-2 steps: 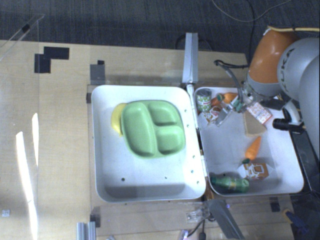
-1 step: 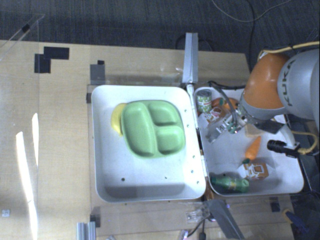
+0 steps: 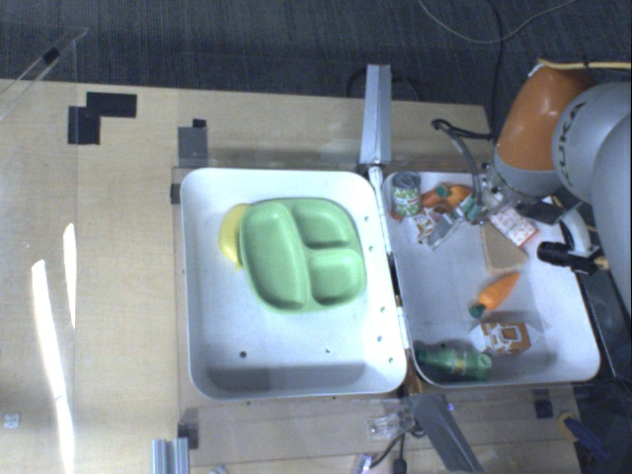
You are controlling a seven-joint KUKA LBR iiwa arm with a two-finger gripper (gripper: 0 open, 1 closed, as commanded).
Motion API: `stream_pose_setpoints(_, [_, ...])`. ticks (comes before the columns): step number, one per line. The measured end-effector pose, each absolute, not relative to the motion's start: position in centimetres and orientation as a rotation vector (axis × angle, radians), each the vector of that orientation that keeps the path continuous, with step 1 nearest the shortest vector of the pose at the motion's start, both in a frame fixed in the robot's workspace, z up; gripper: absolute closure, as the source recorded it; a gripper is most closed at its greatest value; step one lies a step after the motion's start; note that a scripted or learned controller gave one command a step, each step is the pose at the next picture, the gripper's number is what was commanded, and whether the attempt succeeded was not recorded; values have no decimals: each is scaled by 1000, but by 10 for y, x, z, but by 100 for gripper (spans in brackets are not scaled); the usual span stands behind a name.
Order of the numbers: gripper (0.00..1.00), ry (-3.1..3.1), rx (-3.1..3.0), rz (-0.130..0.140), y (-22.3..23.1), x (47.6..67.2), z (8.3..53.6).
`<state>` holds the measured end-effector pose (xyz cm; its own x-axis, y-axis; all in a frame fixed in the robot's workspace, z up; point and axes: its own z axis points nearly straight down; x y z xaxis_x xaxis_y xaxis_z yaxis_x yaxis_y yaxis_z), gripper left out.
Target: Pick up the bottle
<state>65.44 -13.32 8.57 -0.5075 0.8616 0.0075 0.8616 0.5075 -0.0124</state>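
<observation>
I've got the green bottle lying on its side at the near edge of the right bin, beside a small brown carton. My gripper sits at the bin's far end among the clutter there, well apart from the bottle. I cannot tell how the fingers stand. A green divided tray is in the left bin.
</observation>
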Motion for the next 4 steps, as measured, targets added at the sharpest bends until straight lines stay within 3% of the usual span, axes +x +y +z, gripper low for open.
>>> stream_pose_setpoints(1, [0, -2811, -1425, -6, -117, 634, 88])
stream_pose_setpoints(2, [0, -2811, -1425, -6, -117, 634, 89])
stream_pose_setpoints(3, [0, -2821, -1369, 7, -136, 652, 91])
stream_pose_setpoints(4, [0, -2821, -1367, 7, -136, 652, 91])
